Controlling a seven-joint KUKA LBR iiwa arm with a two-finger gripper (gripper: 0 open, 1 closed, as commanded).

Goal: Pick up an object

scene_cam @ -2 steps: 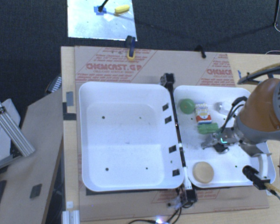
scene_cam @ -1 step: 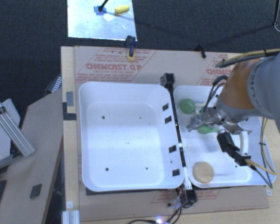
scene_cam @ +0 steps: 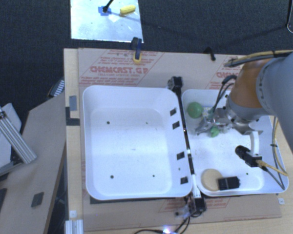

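My gripper is low inside the right bin, in its upper left part. A small green piece lies right at the gripper's tip, touching or nearly touching it; I cannot tell whether it is held. A green ball rests just up and left of the gripper, near the bin's left wall. At the bin's front lie a tan disc and a black block side by side. The grey arm with its orange band covers the bin's upper right.
The left bin sits beside the right one, joined by a black clip strip. A black connector with a yellow cable hangs from the arm over the right bin. A metal plate lies behind the bench.
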